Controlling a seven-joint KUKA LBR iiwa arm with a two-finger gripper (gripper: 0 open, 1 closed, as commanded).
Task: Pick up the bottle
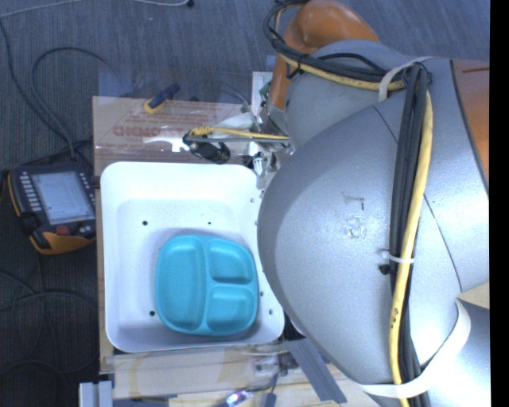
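The grey arm (374, 215) with its orange band (322, 24) covers the right half of the camera view and hides the right bin. Part of the wrist end reaches down near the top edge of the left bin, around the black and yellow parts (215, 143). A blue divided plate (208, 284) lies in the left white bin (127, 191). I see no bottle in the part of the bench that shows.
A teach pendant (52, 207) lies on the floor left of the bench. A brown cardboard sheet (151, 123) sits behind the left bin. Black and yellow cables (413, 199) run along the arm.
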